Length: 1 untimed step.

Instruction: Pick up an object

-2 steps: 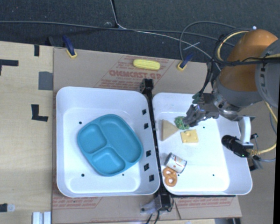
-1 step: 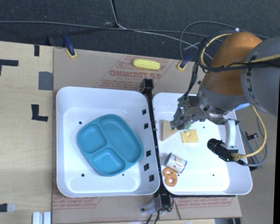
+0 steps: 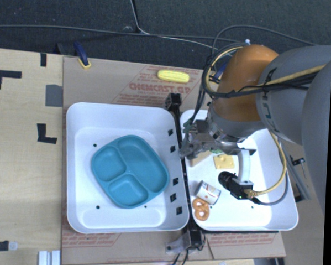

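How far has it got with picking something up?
Done: the gripper is down at the left side of the right bin. In hand: nothing I can make out; the yellow block, small white packet and brown ring lie on the bin floor. Left: grip one and lift it.

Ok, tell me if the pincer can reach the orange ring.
Probably yes: the orange ring lies uncovered in the bin under the pincer, though a small white pack crowds it.
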Tool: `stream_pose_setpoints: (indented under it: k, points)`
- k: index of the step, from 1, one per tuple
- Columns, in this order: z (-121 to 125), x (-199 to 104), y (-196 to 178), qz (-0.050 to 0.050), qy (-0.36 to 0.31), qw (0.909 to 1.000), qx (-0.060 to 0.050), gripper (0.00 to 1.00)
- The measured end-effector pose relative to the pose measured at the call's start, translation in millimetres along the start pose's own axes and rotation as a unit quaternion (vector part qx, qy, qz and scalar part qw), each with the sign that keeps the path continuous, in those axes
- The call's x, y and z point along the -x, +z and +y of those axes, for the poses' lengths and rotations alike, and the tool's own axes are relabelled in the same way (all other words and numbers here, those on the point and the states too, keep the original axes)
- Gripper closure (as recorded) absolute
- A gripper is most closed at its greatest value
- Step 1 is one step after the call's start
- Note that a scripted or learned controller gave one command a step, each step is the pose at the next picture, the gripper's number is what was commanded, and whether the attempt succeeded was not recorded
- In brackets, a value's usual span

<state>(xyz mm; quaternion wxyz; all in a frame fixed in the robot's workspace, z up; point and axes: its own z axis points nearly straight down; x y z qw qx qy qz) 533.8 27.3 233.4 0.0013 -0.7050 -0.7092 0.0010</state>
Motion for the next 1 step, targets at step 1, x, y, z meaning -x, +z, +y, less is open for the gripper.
stream_pose_setpoints:
  k: [1]
  points:
    - [-3.2, -52.5, 11.8, 0.000, 0.000, 1.0000, -0.001, 1.00]
